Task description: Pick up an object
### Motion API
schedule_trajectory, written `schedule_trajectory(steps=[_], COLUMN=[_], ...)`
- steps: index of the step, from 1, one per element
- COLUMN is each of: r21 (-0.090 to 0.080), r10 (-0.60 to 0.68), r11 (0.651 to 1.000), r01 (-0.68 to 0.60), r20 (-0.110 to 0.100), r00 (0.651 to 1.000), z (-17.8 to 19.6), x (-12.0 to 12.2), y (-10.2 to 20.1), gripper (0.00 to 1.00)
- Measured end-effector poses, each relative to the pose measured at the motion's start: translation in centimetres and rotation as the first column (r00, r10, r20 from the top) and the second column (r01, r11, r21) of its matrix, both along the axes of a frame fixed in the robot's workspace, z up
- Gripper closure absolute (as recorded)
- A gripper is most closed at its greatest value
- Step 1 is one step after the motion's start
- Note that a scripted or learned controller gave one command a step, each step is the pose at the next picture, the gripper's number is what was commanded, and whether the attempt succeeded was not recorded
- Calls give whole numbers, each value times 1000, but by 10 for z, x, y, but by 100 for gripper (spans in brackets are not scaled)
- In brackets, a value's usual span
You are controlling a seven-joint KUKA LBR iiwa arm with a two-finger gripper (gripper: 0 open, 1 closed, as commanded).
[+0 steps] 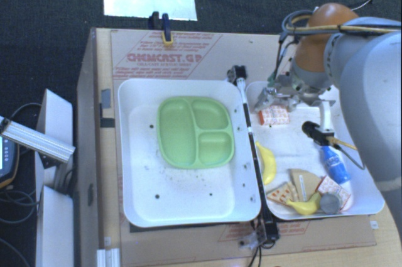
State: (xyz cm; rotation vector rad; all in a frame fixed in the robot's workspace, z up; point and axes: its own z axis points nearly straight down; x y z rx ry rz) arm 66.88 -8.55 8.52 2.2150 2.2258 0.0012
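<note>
My gripper [274,98] hangs over the far left corner of the right bin [361,203]. Just in front of it, touching or nearly so, lies a small white and orange box [275,115]. Whether the box is between the jaws is hidden by the gripper body. Further forward in that bin lie a yellow banana [267,163], a blue bottle [333,163], a smaller yellow banana [304,207], a grey round lid [328,202] and some flat snack packets [284,192].
The left bin [138,196] holds a green divided plate [194,132] lying flat. A black rail [249,134] runs between the two bins. The arm [358,52] covers the right bin's far right side.
</note>
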Motion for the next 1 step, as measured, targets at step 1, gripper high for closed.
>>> schedule_trajectory(steps=[1], r21=[-2], r10=[4], r11=[1000], r01=[-4], r20=[3], r00=[1000], z=[12], x=[1], y=[0], gripper=[100])
